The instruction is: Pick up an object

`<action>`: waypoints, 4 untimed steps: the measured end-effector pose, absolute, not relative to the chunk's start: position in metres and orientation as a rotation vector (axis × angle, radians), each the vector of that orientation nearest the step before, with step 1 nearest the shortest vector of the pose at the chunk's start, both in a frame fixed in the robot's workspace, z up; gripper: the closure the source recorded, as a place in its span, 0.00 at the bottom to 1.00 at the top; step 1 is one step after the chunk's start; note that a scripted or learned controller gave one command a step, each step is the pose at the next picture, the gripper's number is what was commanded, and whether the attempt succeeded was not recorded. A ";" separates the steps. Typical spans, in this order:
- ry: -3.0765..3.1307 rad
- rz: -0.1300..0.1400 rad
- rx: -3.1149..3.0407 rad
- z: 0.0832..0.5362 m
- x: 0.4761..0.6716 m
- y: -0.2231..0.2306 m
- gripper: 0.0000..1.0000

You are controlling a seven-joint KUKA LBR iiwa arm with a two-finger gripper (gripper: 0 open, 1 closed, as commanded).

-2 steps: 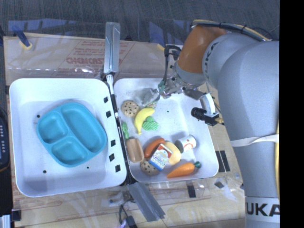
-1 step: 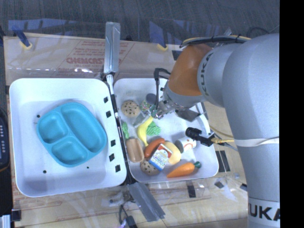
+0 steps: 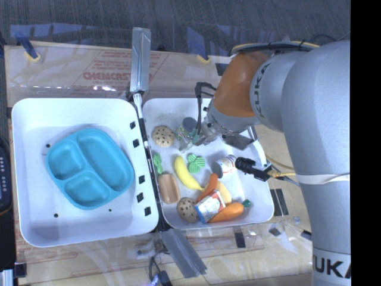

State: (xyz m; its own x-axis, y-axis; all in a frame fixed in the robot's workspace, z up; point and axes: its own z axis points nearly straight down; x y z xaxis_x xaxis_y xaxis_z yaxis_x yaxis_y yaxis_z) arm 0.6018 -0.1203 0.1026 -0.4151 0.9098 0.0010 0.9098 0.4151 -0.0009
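My gripper (image 3: 191, 137) reaches down into the right bin (image 3: 172, 107), near its upper middle, beside a cookie (image 3: 162, 136). Just below the gripper lie a green toy piece (image 3: 196, 162) and a yellow banana (image 3: 187, 173). Lower in the bin sit a hot dog bun (image 3: 169, 188), a second cookie (image 3: 186, 208), a carrot (image 3: 229, 212), a small red and white carton (image 3: 210, 207) and a white cup-like piece (image 3: 225, 166). A small green item (image 3: 157, 161) lies by the left wall. The wrist hides the fingertips, and nothing shows between them.
The left bin (image 3: 30, 118) holds a blue divided plate (image 3: 89, 167). A metal divider (image 3: 140, 64) runs between the bins at the back. The grey arm with its orange band (image 3: 238, 91) covers the right bin's upper right corner.
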 end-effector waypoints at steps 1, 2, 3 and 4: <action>-2.812 0.000 -1.407 0.131 0.601 -0.120 1.00; -2.817 -0.001 -1.403 0.141 0.602 -0.119 1.00; -2.404 0.001 -2.024 0.176 0.617 -0.191 1.00; -2.404 0.002 -2.023 0.176 0.617 -0.191 0.00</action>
State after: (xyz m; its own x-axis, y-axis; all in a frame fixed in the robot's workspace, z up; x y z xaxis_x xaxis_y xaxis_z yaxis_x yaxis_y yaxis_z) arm 0.6166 -0.1908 0.1756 -0.1708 0.9853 -0.0008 0.9853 0.1708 -0.0007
